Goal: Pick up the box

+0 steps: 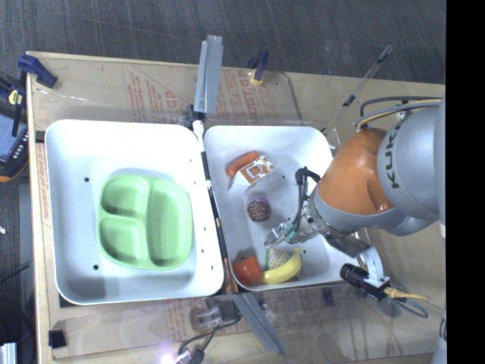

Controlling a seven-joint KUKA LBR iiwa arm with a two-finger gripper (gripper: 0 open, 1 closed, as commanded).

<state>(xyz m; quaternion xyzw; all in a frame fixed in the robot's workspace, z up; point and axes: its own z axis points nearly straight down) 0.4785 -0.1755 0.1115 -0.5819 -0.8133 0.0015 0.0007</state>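
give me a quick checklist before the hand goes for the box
1. Box visible in right bin, far end: ok.
2. Box free to grasp: not ok, orange carrot touches it.
3. Hand over the box: not ok, it sits near the banana.
4. Finger state: cannot tell.
5. Path to box: not ok, dark ball lies between.
6. Green tray in left bin, away from the work: ok.

The gripper [284, 236] is too small and cluttered for its fingers to be made out. The arm [394, 173] is cut off at the right.
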